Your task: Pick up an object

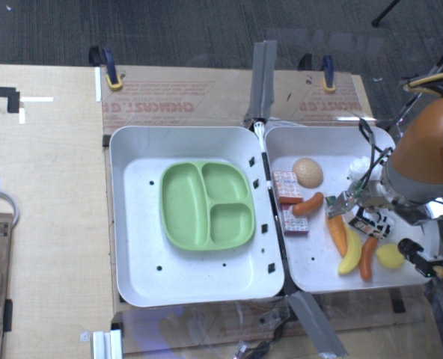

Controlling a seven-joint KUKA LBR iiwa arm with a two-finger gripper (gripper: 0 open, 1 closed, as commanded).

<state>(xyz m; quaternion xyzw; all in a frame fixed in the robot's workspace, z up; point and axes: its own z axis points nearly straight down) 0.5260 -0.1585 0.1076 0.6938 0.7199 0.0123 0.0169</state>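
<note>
The right bin holds several toy foods. A tan egg-like ball lies at the back, with a pink box and an orange-red sausage just in front of it. A second pink box lies below those. Further right are an orange carrot, a yellow banana, a red sausage and a yellow lemon. My gripper hangs low over the bin's right half, just above the carrot and banana tops. The arm's orange band is behind it.
The left bin bears a green divided plate. A white object sits at the right bin's back right, partly behind the arm. A grey divider bar stands behind the bins. Brown cardboard lies beyond them.
</note>
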